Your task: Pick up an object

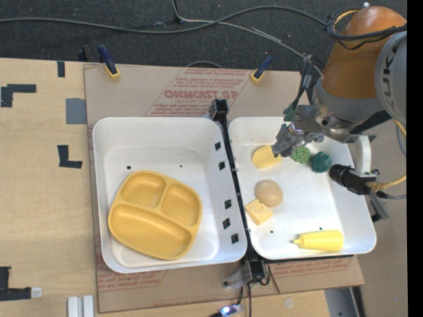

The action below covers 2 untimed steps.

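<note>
The right bin holds a pale yellow lemon-shaped piece, a tan round potato-like piece, a yellow cheese wedge, a yellow mustard bottle lying flat, a light green broccoli piece and a dark green round piece. My gripper hangs over the bin's upper middle, right beside the lemon-shaped piece and the broccoli. I see nothing held between its fingers.
The left bin holds a yellow divided plate. A black divider runs between the bins. The arm's orange band and a black cable fitting hang over the right bin's far right side. Clamps and cables lie behind the bins.
</note>
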Motion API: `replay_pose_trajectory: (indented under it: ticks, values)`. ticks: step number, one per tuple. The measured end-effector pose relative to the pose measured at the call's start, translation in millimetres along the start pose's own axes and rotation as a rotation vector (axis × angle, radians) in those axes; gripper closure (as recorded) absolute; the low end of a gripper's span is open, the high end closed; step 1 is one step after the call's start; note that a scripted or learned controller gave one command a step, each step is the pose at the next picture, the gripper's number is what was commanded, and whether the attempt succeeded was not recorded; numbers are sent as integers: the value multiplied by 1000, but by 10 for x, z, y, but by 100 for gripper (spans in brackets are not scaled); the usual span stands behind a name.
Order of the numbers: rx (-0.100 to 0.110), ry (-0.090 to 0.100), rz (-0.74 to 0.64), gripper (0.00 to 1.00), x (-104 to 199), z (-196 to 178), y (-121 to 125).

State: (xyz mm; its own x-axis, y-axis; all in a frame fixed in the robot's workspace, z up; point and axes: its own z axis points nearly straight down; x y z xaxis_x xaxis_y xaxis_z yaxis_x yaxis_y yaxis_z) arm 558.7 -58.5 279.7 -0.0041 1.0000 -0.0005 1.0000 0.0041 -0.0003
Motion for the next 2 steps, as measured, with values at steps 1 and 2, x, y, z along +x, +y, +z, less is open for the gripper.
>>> replay_pose_trajectory:
  ticks: [1, 2]
  values:
    - [1, 1, -1, 100, 469, 15, 141]
    - [1, 0, 0, 100, 859, 164, 276]
